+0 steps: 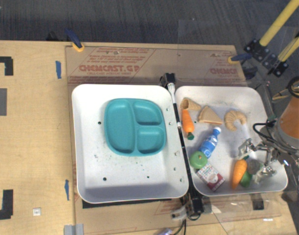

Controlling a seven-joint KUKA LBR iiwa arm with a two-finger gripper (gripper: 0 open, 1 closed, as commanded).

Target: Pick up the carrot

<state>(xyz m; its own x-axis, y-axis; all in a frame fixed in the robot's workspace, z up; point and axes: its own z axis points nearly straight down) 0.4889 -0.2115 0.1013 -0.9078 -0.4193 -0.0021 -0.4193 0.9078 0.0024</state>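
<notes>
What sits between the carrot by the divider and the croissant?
In the camera view, a cone-shaped pastry lies between the carrot and the croissant.

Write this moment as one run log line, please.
gripper: low in right bin, fingers unclear | nearest carrot: lying beside it, not gripped | second carrot: at divider | teal tray: left bin

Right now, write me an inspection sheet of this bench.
Surface: wooden bench with two white bins, left bin and right bin.
Job's things: carrot by the right bin's left wall; second carrot near the gripper.
Clutter: teal tray, blue bottle, croissant, green apple, red carton.
Grippers: gripper low over the right bin, beside the second carrot.
Cables: black cable near the wrist.
Surroundings: yellow poles.
</notes>
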